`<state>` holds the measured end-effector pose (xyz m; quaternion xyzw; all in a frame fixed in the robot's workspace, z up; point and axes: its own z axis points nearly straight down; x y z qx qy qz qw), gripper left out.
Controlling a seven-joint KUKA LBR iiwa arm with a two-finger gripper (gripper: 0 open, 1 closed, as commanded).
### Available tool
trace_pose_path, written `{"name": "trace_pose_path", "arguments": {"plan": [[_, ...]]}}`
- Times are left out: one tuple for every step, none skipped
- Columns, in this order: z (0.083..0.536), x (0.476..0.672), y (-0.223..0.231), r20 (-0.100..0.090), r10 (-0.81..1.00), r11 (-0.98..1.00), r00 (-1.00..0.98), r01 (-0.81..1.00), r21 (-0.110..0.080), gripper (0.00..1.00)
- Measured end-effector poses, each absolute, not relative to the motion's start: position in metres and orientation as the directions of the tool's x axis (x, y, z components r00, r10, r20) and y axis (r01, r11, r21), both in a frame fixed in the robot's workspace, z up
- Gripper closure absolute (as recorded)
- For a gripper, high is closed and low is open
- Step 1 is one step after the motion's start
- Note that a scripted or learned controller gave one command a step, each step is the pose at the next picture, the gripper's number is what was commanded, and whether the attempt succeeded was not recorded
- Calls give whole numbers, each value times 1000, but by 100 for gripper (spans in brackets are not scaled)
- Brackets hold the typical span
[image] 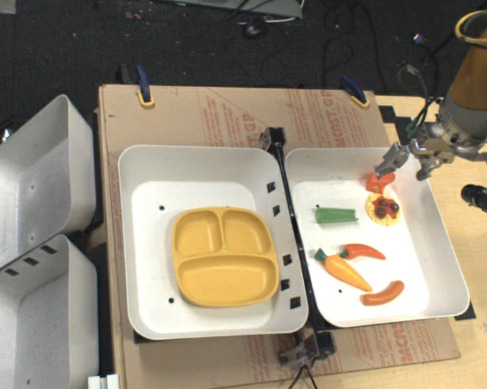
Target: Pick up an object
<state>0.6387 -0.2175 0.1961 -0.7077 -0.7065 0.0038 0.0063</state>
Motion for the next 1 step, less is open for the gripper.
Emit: {"name": "trace_pose_path", "arguments": {"plan": [[205,642,-217,-1,1000,1,-1,1000,0,0]]}}
